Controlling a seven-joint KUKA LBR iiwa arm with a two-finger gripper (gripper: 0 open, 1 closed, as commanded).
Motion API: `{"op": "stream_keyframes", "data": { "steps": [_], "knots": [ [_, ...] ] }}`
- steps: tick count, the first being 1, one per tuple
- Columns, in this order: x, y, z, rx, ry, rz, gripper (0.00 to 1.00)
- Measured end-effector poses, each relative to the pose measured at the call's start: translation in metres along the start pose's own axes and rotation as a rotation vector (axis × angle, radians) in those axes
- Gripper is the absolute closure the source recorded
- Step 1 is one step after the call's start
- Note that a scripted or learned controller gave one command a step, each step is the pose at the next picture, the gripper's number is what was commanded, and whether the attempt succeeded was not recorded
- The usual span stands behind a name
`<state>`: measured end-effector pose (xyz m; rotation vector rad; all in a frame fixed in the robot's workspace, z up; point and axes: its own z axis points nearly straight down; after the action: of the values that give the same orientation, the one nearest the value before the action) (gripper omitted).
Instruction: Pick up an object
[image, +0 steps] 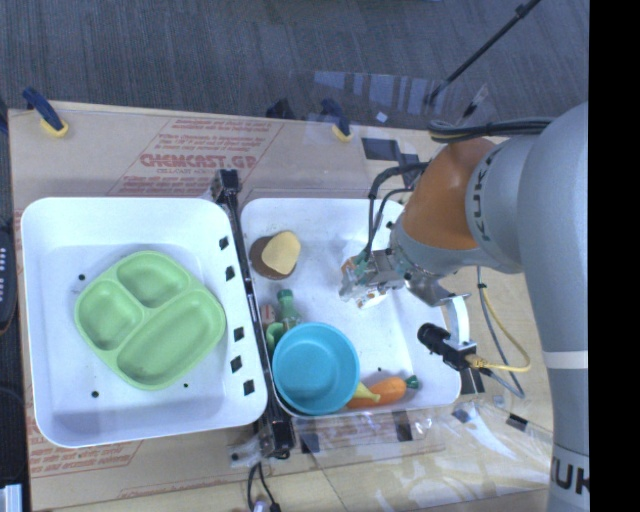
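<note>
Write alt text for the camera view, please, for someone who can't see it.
A grey and orange robot arm lowers its tool into the right white bin, which holds a blue bowl, a toy carrot and a bread roll. The left bin holds a green divided plate.

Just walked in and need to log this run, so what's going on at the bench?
A grey KUKA arm reaches in from the right over the right bin, its gripper low above bare bin floor. That bin holds a blue bowl, a carrot, a green toy beside the bowl, and a tan and brown round piece near the divider. I see nothing held in the gripper. The left bin holds a green divided plate.
</note>
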<state>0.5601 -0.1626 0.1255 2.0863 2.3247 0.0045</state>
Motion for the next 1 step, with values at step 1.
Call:
{"op": "stream_keyframes", "data": {
  "steps": [1],
  "knots": [
    [0.0430,-0.0133,-0.0862,0.022,0.009,0.397,1.00]
  ]
}}
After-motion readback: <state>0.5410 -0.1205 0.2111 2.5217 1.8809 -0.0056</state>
